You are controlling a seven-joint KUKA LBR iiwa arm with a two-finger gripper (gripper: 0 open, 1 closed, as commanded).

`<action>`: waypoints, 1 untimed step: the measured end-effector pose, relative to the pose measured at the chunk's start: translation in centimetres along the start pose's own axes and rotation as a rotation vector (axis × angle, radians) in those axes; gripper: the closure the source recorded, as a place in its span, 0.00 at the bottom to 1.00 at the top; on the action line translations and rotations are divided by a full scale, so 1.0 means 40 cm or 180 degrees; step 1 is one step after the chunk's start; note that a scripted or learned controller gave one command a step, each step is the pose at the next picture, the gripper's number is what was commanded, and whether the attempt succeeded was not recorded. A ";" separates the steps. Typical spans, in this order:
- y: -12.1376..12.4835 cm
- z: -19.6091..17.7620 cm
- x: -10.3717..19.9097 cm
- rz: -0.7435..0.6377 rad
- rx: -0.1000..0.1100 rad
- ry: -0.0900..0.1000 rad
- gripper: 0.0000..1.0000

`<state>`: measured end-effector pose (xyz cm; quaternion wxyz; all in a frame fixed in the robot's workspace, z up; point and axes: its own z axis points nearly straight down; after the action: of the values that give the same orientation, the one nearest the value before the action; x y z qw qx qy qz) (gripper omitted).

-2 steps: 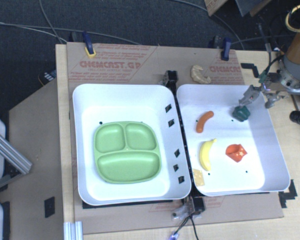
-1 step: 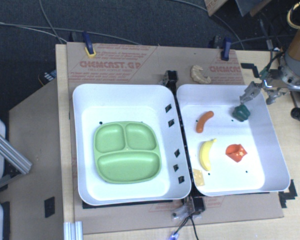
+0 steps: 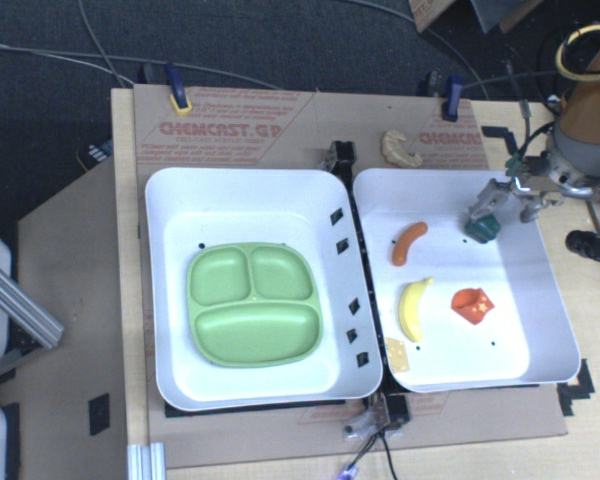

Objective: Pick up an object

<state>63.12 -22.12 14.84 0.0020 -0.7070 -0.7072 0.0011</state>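
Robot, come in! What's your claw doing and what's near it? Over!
Claw low in right bin, far corner. Small teal object right at its tip; grip unconfirmed. Sausage, banana, red piece lie apart, nothing blocking.

A pale green divided plate (image 3: 253, 303) lay in a white bin (image 3: 165, 268); at 3 o'clock, a yellow banana (image 3: 413, 308), orange sausage (image 3: 409, 242) and red piece (image 3: 472, 305).

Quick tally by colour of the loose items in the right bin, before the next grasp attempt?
Right bin by colour:
Orange sausage: 1
Yellow banana: 1
Red piece: 1
Teal piece, by the hand: 1
Pale tan piece at the near left corner: 1
Total: 5
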 end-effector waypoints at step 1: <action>0.020 0.119 0.013 -0.0006 0.0001 0.0003 0.00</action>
<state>63.88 -21.58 10.08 0.0023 -0.7063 -0.7079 0.0009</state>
